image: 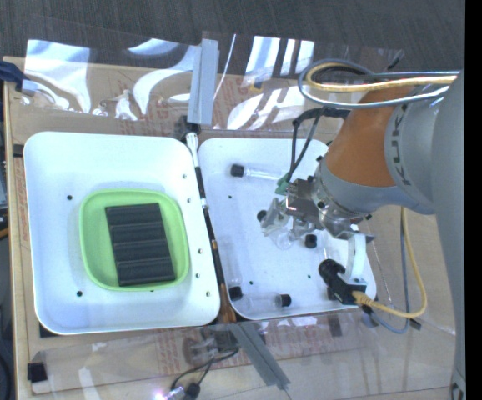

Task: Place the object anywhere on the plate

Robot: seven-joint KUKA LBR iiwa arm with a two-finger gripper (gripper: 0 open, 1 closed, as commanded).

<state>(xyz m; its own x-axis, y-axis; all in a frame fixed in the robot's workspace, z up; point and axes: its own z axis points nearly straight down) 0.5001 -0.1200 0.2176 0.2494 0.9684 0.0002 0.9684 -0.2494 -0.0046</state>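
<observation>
End effector (284,220) hangs low over the right bin (249,161); its grip state can't be told. Green plate (91,223) in the left bin (49,165) carries a dark ribbed block (139,243).

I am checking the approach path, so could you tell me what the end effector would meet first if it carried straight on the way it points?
The end effector points down at the right bin, so it would probably meet the bin's white floor first. A clear object may lie under it, but that is too faint to confirm, and depth is unclear.
</observation>
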